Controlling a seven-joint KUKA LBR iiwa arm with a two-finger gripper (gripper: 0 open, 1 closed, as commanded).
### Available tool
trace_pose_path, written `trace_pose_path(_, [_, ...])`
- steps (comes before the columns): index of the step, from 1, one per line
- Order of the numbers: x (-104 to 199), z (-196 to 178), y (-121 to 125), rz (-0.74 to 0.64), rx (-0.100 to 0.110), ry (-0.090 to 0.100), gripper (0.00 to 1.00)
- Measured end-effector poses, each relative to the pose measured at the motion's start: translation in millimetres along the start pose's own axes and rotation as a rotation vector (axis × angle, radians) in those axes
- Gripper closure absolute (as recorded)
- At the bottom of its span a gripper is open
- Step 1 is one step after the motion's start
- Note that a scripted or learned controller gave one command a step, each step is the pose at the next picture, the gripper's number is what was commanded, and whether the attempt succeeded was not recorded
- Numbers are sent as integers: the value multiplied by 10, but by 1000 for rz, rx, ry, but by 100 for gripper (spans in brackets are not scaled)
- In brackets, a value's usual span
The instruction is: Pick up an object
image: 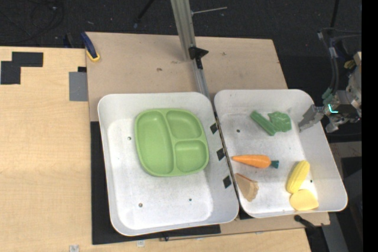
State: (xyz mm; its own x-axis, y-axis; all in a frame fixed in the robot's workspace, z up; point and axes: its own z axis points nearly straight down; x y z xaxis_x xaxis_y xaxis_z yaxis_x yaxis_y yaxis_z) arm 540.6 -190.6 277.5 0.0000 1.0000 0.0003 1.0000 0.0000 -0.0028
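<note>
- From where I stand, the task looks not yet started: nothing is lifted, and every object lies on the floor of its bin.
- The gripper (312, 117) hangs at the far right rim of the right bin (236, 104), over its edge. It is small and partly blurred, so I cannot tell its state, and I see nothing in it.
- The things it may pick are all in the right bin: a green toy vegetable (272, 122) nearest to the gripper, a toy carrot (253, 160) in the middle, a yellow corn cob (298, 175) with a yellow round piece (303, 200) touching it, and a tan wedge (247, 186) near the left wall.
- The left bin (118, 186) holds a green divided plate (172, 142).
- What is left, in my judgement, is everything: to go down over one object, close on it, and raise it.
</note>
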Motion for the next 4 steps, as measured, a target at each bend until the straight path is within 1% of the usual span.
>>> trace_pose_path(1, [-1, -8, 4, 0, -2, 0, 0])
trace_pose_path(2, [-14, 602, 70, 0, 4, 2, 0])
trace_pose_path(3, [-91, 1071, 89, 0, 2, 1, 0])
trace_pose_path(4, [-103, 1503, 102, 0, 3, 2, 0])
